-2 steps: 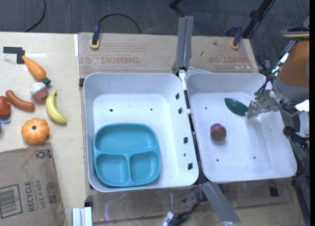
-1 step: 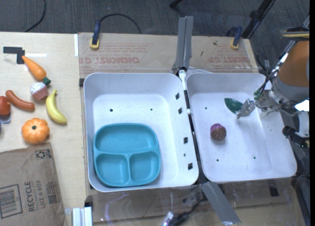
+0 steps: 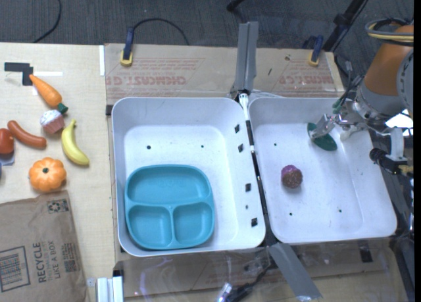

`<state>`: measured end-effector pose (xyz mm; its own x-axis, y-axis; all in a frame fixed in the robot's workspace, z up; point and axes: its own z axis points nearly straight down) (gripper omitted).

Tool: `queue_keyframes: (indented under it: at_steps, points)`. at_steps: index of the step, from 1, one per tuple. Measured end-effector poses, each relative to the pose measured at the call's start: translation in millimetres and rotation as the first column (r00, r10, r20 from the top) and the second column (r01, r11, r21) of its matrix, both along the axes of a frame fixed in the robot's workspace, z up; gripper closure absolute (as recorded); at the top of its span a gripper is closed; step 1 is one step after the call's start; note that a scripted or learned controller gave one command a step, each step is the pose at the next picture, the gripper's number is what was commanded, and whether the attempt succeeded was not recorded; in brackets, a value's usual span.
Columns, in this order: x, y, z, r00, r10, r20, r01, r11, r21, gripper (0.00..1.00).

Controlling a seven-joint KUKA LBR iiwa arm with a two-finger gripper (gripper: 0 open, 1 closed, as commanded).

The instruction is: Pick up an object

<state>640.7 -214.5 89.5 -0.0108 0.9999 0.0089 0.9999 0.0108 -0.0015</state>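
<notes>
Gripper (image 3: 327, 129) over right white bin (image 3: 368, 225), grasping small dark-teal flat object (image 3: 323, 141); round purple ball (image 3: 292, 176) lower-left, apart.

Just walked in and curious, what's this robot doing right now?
The arm's hand is over the far side of the right bin, right at a dark green object. Whether it has a hold on it is unclear. A purple ball lies loose mid-bin. The left bin has a blue divided tray.
</notes>
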Motion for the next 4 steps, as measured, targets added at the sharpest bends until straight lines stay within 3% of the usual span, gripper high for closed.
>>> queue_keyframes:
  at_steps: [1, 2, 3, 4]
  points:
    - [0, -3, 8, 1.0, 0.002, -0.001, -0.002, 1.0, -0.007, 1.0]
    - [19, 28, 112, 1.0, -0.008, 0.0, 0.008, 1.0, -0.01, 1.0]
    - [19, 28, 111, 1.0, -0.008, -0.002, 0.008, 1.0, -0.01, 0.0]
    - [-1, 17, 1, 1.0, -0.01, 0.001, 0.01, 1.0, -0.01, 0.0]
